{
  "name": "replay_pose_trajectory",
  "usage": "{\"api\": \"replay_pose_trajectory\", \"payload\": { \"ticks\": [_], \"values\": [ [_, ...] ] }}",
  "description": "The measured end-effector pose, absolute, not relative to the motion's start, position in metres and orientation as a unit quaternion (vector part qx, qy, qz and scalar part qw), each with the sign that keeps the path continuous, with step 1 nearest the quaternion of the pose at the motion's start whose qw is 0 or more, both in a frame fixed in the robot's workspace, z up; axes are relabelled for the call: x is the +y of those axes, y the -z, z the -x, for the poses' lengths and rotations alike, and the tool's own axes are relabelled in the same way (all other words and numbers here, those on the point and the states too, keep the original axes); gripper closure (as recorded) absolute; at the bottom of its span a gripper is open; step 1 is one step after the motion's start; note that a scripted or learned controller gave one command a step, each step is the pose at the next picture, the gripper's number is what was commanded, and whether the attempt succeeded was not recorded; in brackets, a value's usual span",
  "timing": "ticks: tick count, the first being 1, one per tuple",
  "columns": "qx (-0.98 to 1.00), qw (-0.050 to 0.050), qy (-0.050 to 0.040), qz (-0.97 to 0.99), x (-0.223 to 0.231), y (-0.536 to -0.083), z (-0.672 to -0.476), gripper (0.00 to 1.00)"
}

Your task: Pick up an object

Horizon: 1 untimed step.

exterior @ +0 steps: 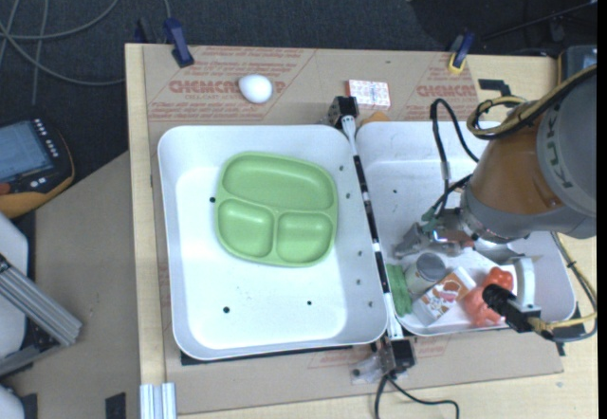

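My gripper (424, 239) hangs low over the front left part of the right bin (398, 171), under the grey wrist with its orange band. Just below it lies a small grey round object (430, 267). Beside that rest a white and red packet (442, 295), an orange-red object (482, 304) and a green item (397, 290) against the bin's left wall. Nothing shows between the gripper's tips.
The left bin (190, 294) holds a green divided plate (277, 209). On the bench behind the bins sit a white ball (254, 87) and a small checkered box (369, 93). Blue clamps (176, 41) grip the back edge. Cables loop over the right bin's back.
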<state>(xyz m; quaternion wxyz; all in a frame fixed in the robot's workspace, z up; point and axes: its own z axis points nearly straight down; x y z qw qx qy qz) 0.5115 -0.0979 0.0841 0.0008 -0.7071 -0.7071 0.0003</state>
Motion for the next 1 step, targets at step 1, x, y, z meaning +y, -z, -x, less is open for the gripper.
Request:
{"api": "replay_pose_trajectory", "payload": {
  "ticks": [1],
  "values": [
    [-0.707,-0.001,-0.0002,0.708,-0.1645,-0.0847,-0.5374,0.00]
  ]
}}
